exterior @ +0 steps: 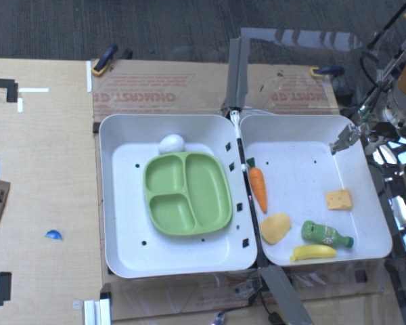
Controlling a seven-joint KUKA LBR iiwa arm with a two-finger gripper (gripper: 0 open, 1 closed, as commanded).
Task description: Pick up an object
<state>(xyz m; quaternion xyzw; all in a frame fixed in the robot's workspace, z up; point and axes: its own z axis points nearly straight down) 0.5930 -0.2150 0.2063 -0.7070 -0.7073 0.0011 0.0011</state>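
1. While my gripper (344,141) hangs at the right bin's (304,147) far right rim, I cannot tell its finger state.
2. Nothing is grasped; the cheese wedge (338,200) lies nearest.
3. Next: descend over it.

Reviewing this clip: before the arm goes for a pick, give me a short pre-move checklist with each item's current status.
1. Targets in the right bin: carrot, cheese wedge, green bottle, banana, yellow piece present: ok.
2. Gripper above the right bin's far right rim, holding nothing: ok.
3. Finger opening: cannot tell.
4. Cheese wedge stands apart from neighbours: ok.
5. Banana and green bottle nearly touching, close to the near wall: not ok.
6. Carrot lies against the left wall: not ok.
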